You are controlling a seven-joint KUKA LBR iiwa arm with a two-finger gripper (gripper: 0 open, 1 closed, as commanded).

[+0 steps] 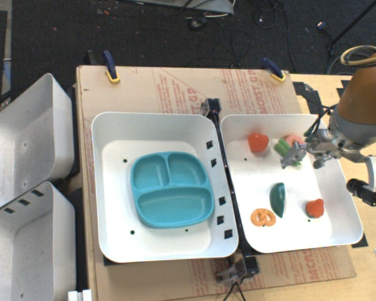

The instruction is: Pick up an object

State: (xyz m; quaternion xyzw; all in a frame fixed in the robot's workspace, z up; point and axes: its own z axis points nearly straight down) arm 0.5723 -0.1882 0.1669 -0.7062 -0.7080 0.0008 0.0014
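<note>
Now the claw (302, 153) hangs open, holding nothing, by the green toy (282, 147); it looks light, so pinch its middle.

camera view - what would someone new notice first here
Most striking is the teal divided plate, alone in the left bin. Next come the small bright items scattered in the right bin: an orange-red piece, a red one, an orange pretzel shape and a dark green piece. The gripper hangs over that bin's upper right.
</note>
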